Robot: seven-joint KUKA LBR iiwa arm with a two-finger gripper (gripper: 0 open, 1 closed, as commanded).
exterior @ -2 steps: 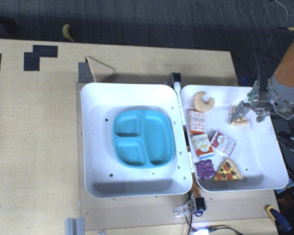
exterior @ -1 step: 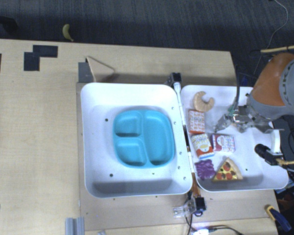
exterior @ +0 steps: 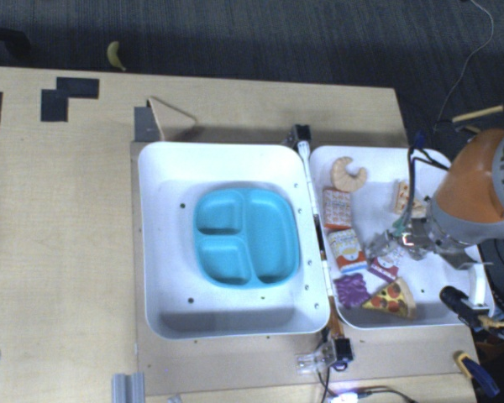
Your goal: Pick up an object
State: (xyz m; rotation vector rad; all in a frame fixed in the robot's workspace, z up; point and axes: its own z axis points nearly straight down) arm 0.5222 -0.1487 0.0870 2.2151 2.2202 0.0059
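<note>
The arm (exterior: 479, 187), grey with an orange band, reaches in from the right and hangs low over the right bin (exterior: 454, 313), which holds all the loose items, so that is where a pick has to happen. The gripper (exterior: 401, 240) sits over the bin's middle, just beside the purple wrapper (exterior: 380, 269) and near the 2 small snack packets, probably lined up on 1 of them as the target, though which one is a guess. Whether the pincer is apart or together, cannot tell; the tip is a small blurred cluster of metal at this angle, and nothing can be seen clamped in it. The upper packet (exterior: 338, 207) and the lower packet (exterior: 345, 246) lie flat along the bin's left wall, with the croissant-shaped toy (exterior: 348, 172) above them, the purple grapes (exterior: 351, 290) and the pizza slice (exterior: 392, 297) toward the near edge, and a small tan block (exterior: 401, 195) close to the arm. The left bin (exterior: 164, 191) holds just a blue divided plate (exterior: 246, 236) with 3 compartments, lying flat in the centre (likely a drop-off spot, not the pick site). Both packets carry printing in red and white, but no brand or word is readable at this size. Black tape patches (exterior: 67, 96) mark the bench top to the far left.
</note>
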